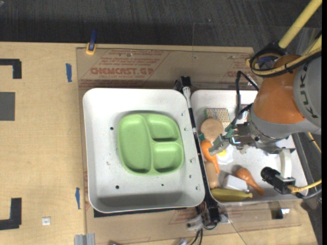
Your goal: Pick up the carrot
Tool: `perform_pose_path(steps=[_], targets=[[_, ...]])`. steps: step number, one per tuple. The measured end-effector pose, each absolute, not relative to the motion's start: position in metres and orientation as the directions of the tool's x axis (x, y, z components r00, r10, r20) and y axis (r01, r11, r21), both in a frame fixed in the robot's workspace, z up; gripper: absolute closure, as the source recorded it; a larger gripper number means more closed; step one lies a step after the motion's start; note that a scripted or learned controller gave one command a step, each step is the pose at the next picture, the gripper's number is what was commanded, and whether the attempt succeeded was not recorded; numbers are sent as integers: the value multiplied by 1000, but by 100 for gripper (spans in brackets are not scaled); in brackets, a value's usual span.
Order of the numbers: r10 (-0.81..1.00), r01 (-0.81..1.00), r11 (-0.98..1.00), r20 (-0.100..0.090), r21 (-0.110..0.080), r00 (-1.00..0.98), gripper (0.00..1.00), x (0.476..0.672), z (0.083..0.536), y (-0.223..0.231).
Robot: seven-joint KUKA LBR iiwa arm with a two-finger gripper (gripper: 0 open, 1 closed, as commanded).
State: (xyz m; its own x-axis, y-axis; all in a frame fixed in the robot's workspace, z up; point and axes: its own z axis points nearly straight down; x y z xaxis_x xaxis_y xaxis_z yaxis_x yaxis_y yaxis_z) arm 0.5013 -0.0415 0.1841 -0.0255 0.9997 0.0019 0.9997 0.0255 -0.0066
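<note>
The end effector (220, 146) hangs low in the right bin (294, 200), right of frame centre, directly over the carrot (208, 151); whether its fingers are parted or closed cannot be told. The carrot lies by that bin's left wall, below a tan round item (210, 127). The left bin (97, 137) holds 1 green divided plate (150, 143).

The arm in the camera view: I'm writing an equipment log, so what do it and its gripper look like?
The arm is a rounded grey body with a broad orange band and dark lettering on its side. Black cables loop over it near a yellow hose. The gripper is small, dark metal with greenish parts.
</note>
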Motion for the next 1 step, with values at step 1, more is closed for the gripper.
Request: perform_pose_path(steps=[1], targets=[[926, 925, -379, 0, -9, 379, 0, 486, 127, -95]])
